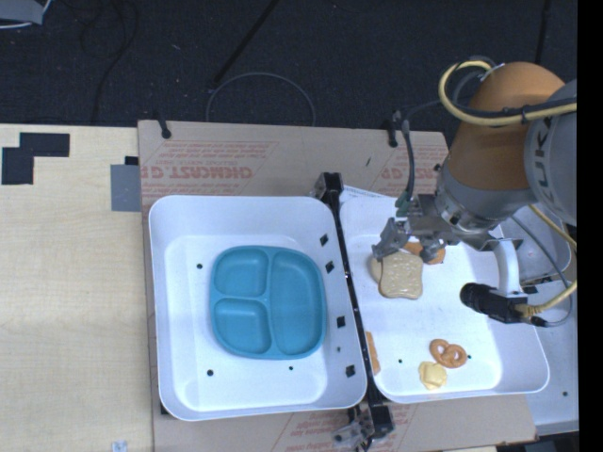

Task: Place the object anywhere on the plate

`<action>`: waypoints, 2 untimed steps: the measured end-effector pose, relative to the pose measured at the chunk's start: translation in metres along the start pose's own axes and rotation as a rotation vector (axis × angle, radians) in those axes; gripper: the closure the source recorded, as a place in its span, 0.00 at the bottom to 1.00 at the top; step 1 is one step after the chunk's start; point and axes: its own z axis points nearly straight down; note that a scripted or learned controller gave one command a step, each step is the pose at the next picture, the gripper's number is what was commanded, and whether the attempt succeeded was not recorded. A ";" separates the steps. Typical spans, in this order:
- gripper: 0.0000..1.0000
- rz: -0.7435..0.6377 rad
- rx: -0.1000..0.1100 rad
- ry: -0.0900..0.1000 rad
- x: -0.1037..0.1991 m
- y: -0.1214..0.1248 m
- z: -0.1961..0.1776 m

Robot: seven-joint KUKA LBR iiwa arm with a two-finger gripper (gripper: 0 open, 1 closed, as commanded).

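- Left bin (179, 243): a shallow white bin holding the blue plate (267, 301), which has three compartments and lies flat near the bin's middle. No food lies on it, so the placing step is not yet done.
- Right bin (528, 365): holds the loose food items. A tan slice of bread (401, 277) lies flat in the upper left part of this bin, close to the divider between the two bins. It is judged to be the object of the task, since the arm is working directly above it.
- Claw (403, 243): set at the upper edge of the bread slice, with its grey fingers (388, 245) pointing down at the slice. Whether it is released or clenched cannot be told, as the wrist housing covers much of it and the tips merge with the bread's edge. No item is seen lifted clear of the bin floor.
- Progress, as a judgement: the task is at the pick-up stage. A secure grasp, the carry across the divider, and the release over the plate all remain.
- Other items: a pretzel (448, 352) and a pale yellow piece (432, 376) lie near the bin's lower edge, well apart from the claw. An orange-brown strip (373, 352) lies against the divider.
- Hard to make out: a small reddish-orange thing (432, 251) just beside the claw is partly covered and cannot be identified. The arm's orange band (504, 125) hides the bin's upper right corner.
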 end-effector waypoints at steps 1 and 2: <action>1.00 0.000 -0.002 0.000 0.050 0.008 -0.004; 1.00 0.000 0.001 0.000 0.103 0.014 0.015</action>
